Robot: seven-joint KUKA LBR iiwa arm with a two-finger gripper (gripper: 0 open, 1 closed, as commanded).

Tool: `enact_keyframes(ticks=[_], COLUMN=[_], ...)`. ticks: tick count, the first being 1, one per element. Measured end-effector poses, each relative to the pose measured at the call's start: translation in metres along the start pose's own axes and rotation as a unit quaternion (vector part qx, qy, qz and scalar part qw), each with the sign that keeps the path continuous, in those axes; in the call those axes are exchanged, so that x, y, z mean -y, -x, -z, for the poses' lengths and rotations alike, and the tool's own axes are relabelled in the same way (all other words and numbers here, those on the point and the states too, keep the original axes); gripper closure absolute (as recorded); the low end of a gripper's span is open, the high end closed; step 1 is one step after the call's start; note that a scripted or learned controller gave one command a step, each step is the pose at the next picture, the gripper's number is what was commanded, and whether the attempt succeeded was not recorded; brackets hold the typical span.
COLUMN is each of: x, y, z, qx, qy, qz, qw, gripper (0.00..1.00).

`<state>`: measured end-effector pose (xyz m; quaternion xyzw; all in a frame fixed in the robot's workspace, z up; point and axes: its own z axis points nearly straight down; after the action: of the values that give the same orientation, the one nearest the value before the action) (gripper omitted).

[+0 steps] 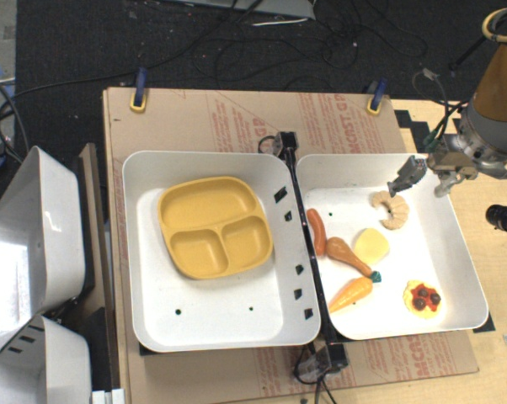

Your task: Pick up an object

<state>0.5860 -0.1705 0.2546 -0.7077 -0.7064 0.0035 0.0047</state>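
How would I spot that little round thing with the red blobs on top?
Look at the right-hand white bin, the one holding the small toy foods. Go to its near right corner, past the orange carrot. There lies the small yellow tart, apart from the rest and alone in having dark red berries on top.

The arm is cut off by the right edge.
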Motion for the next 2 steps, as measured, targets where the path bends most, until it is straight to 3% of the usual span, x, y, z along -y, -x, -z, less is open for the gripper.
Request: enact_keyframes(ticks=[1,2], x=[-0.002,0.005], y=[0.0,-0.007], z=[0.007,-0.052], qx=[0.001,0.0], qy=[0.006,0.003], qz=[0.001,0.0], qw=[1.0,1.0], gripper=[0.0,0.0])
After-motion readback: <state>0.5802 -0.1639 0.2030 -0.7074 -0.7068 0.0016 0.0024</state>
